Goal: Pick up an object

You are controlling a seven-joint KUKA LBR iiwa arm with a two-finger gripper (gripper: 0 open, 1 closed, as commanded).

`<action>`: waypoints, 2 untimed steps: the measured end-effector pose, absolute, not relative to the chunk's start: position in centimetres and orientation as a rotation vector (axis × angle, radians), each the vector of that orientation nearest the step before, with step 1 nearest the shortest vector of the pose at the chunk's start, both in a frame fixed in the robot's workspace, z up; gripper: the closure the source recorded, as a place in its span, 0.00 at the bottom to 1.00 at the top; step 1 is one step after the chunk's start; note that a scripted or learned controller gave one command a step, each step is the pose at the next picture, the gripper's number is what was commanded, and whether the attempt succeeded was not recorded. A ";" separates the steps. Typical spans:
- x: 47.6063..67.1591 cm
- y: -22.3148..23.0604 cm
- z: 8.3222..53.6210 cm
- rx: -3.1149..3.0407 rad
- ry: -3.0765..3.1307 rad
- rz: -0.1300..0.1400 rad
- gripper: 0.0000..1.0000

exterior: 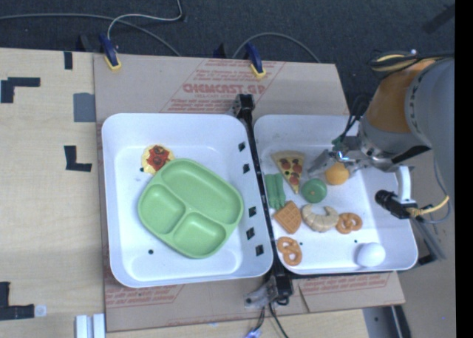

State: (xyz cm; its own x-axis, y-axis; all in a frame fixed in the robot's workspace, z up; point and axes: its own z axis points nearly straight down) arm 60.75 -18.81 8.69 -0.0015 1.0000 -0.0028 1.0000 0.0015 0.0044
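The arm (414, 107) enters from the right and is cut off at the frame edge, its bulk hiding part of the right bin (384, 259). The gripper (330, 159) sits low by an orange ball (337, 174); whether its fingers are wide or narrow, I cannot tell, and they look blurred.

The ball lies in the right bin, touching a green disc (313, 191). Crowded nearby are a pizza slice (289, 166), waffle (288, 218), croissant (320, 218) and two pretzels (290, 251). A white ball (370, 254) rests near the front rim.

In the left bin (122, 133), a green tray (191, 208) leaves open floor along the back wall.
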 end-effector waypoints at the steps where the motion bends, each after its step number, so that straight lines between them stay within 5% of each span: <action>1: 60.8 -18.9 9.7 2.214 2.218 0.001 1.00; 2: 60.8 -18.9 9.7 2.214 2.218 0.001 0.00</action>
